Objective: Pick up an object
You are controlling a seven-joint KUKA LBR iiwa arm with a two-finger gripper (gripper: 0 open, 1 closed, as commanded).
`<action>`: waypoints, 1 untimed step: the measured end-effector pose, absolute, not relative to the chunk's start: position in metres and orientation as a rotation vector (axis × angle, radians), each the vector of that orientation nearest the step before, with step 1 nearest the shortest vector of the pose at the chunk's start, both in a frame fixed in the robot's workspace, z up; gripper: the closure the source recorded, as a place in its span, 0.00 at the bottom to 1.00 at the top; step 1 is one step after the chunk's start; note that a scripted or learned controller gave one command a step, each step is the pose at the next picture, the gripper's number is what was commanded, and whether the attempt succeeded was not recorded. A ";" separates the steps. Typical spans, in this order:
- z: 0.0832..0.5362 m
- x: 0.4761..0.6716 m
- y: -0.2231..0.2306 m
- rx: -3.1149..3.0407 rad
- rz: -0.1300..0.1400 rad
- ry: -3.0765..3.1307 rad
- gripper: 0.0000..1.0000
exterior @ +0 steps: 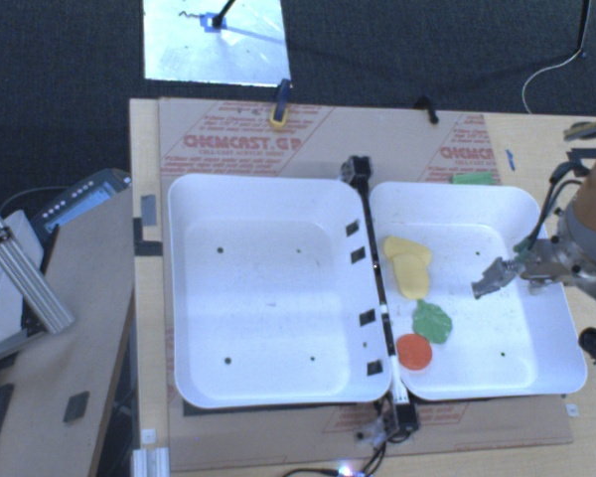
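I could not tell how my gripper [489, 279] stood as it hung over the right bin [497, 212], and with the yellow piece [409, 269], green piece [432, 321] and orange piece [413, 352] crowded by the divider, I risked closing on nothing.

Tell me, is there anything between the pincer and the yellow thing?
No. In the camera view, the stretch between the pincer and the yellow thing is just bare white floor of the right bin.

Bright, even overhead light washes out both white bins [268, 296]; glare whitens the metal plate [216, 28] at top. Shadows stay faint. Overall focus is slightly soft.
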State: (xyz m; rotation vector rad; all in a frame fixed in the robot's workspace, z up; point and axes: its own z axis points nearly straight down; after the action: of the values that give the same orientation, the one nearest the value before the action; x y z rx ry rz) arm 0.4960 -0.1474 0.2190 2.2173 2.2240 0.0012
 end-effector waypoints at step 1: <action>0.196 0.505 -0.046 2.208 0.005 2.239 0.00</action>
State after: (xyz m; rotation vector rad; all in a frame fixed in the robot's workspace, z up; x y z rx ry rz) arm 0.5053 -0.0464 0.1964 2.2079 2.2394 0.0052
